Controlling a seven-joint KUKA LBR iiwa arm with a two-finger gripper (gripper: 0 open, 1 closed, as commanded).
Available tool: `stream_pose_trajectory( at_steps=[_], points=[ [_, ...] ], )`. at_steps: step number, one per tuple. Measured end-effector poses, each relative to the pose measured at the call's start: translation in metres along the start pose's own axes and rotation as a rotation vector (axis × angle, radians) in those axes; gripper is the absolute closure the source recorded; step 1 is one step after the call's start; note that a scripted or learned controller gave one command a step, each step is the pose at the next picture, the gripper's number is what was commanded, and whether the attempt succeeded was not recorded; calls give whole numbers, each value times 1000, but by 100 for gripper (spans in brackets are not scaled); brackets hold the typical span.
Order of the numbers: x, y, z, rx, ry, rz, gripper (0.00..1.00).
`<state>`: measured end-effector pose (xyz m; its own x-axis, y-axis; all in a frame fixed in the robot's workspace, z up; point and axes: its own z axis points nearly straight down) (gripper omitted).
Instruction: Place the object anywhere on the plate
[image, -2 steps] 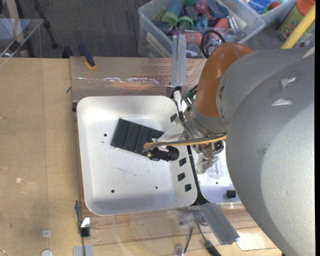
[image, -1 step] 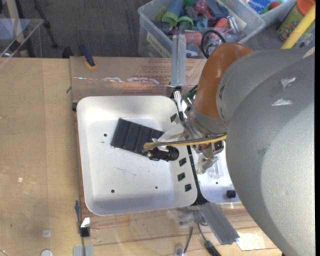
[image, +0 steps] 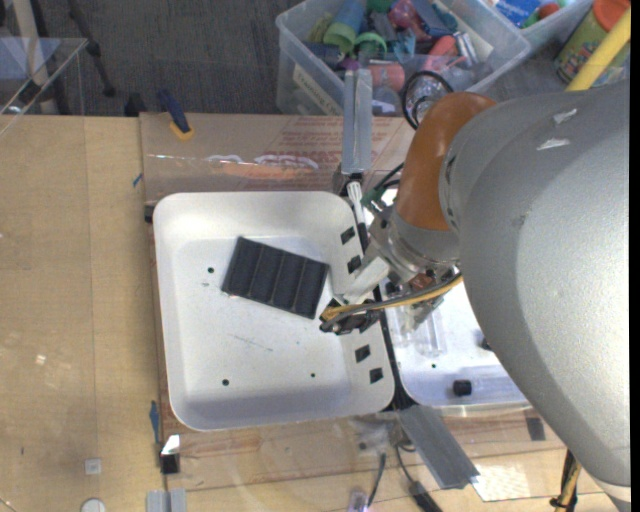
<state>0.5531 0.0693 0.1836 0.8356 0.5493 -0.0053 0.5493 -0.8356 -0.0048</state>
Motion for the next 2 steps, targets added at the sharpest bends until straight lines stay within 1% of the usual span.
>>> stream_pose_trajectory(
  at_steps=[1,2],
  points=[
    [21,-49,-3,-1,0,-291,0],
    [-14,-115,77,-2,0,-257,0]
  ],
)
